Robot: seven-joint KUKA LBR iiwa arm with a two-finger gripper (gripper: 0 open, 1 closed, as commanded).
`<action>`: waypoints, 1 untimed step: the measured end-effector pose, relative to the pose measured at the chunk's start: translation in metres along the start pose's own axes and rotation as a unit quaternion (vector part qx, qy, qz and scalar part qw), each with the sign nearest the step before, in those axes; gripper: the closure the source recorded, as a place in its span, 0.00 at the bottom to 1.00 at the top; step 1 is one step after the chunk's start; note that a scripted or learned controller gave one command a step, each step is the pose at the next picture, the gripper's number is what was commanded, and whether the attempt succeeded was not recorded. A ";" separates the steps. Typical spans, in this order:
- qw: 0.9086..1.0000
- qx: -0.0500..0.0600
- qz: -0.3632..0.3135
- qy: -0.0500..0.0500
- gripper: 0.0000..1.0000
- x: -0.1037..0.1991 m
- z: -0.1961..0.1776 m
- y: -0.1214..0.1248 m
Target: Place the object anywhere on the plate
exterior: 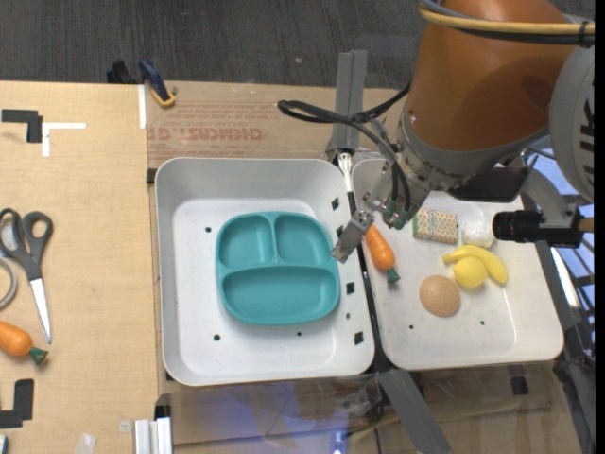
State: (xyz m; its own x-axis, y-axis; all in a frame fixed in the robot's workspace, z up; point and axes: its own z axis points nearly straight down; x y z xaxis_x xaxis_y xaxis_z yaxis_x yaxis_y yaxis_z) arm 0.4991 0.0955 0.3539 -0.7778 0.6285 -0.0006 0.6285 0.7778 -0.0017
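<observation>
Just beside the claw [364, 227], to its right, the toy carrot [380, 250] lies in the right bin [529, 343], long axis slanting down-right, leaf end lowest. Whether the claw is apart or together, I cannot tell. The teal plate [276, 269] sits left, across the bins' touching rims, with open room.

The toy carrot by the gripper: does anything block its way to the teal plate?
Only the bins' adjoining rims lie between the carrot in the right bin and the plate in the left bin. The gripper sits beside the carrot.
</observation>
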 end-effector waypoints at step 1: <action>1.000 0.000 0.000 0.000 0.00 0.000 0.000 0.000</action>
